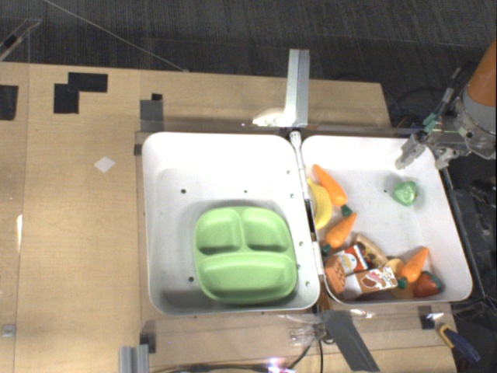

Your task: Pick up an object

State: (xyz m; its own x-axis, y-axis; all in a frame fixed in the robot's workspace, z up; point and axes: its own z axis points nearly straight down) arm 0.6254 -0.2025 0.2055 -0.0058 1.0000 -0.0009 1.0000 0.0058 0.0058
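Observation:
My gripper [425, 155] hangs over the far right corner of the right bin [365, 155], open, with nothing between its fingers. A small green lump [404, 193] lies on the bin floor just in front of the gripper, apart from it. Along the bin's left wall lie an orange carrot [330, 185], a yellow banana [317, 205] and a second carrot [340, 230]. At the near edge sit printed cartons [363, 273], a third carrot [414, 263] and a red fruit [427, 285].
The left bin [178, 169] holds a green divided plate [245, 253] in its near half. A metal post [298, 84] stands behind the wall between the bins. The arm's orange band [481, 84] shows at the right edge.

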